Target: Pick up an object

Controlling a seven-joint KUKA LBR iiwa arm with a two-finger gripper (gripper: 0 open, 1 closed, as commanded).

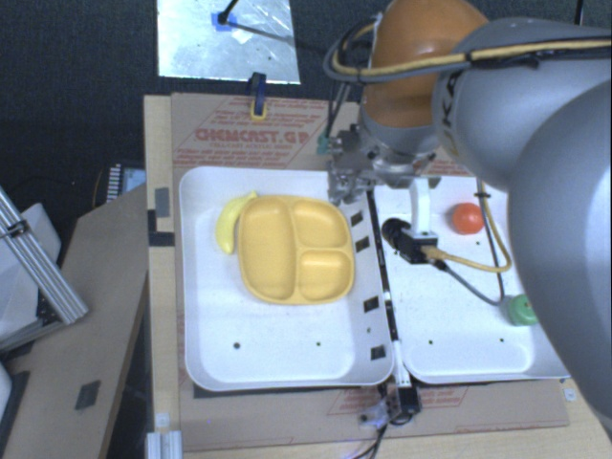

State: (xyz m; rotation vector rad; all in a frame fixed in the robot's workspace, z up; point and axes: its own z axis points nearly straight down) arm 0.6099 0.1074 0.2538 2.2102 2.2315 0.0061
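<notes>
Over the divider between the bins we see the tool (pixel 346 187); we cannot tell its state. A yellow plate (pixel 292 249) fills the left bin (pixel 277 357); an orange ball (pixel 468 218) sits right.

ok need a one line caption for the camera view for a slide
KUKA arm's tool hovers at the left bin's far right corner beside a yellow divided plate and banana; orange ball in right bin.

- The divided plate (pixel 292 250) lies in the left bin (pixel 206 352).
- A banana (pixel 229 221) lies just left of the plate, seemingly tucked partly under its rim.
- Right of the plate, in the right bin (pixel 469 357), lie a tomato (pixel 468 218) and, nearer the front, a small round object (pixel 521 309).
</notes>
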